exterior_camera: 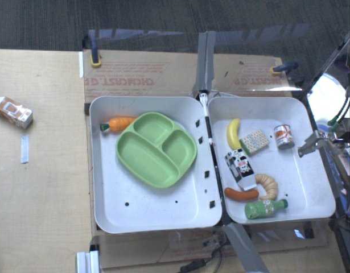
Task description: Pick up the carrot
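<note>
The carrot [116, 124] is orange with a green top. It lies flat in the far left corner of the left bin [106, 209], touching the rim of a green divided plate [156, 148]. My gripper [311, 143] sits at the right edge of the right bin [311, 212], far from the carrot and over that bin's right wall. Nothing shows in its grasp. Most of the arm is cut off by the right edge of the view.
The right bin holds a banana [234, 133], a speckled block [254, 141], a small can [283, 136], a milk carton [239, 167], a croissant [267, 185], a sausage [241, 194] and a green bottle [266, 208]. A small box [14, 112] lies on the bench at far left.
</note>
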